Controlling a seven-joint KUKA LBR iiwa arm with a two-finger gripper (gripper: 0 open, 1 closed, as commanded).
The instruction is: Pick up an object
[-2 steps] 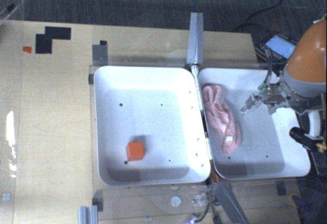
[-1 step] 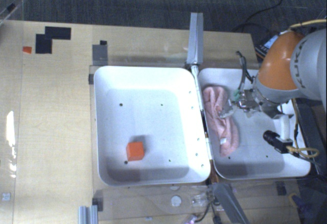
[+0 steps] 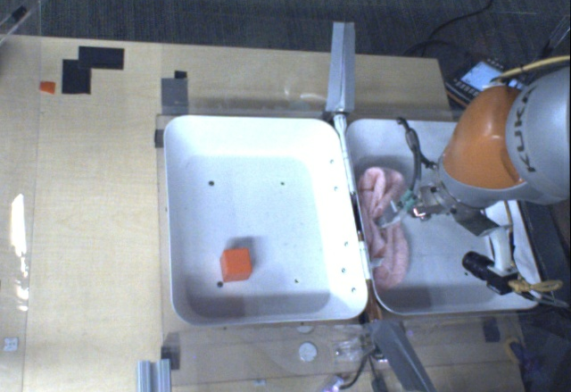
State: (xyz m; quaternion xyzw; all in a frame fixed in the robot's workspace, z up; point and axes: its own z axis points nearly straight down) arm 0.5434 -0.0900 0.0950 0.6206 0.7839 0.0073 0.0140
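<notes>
A pink, lumpy, rope-like soft object [image 3: 382, 229] lies along the left wall of the right bin [image 3: 437, 279]. My gripper [image 3: 401, 207] is low over the upper middle of this pink object, right against it, on the grey arm with the orange band [image 3: 477, 149] that reaches in from the right. Whether the pink object is held cannot be made out. An orange cube [image 3: 236, 264] rests on the floor of the left bin [image 3: 259, 158], near its front left corner, far from the gripper.
A metal post [image 3: 342, 69] stands at the back between the two bins. Black flat shapes [image 3: 89, 67] and a small orange square [image 3: 47, 87] lie on the bench at the far left. Cables and a small device [image 3: 482, 76] sit behind the right bin.
</notes>
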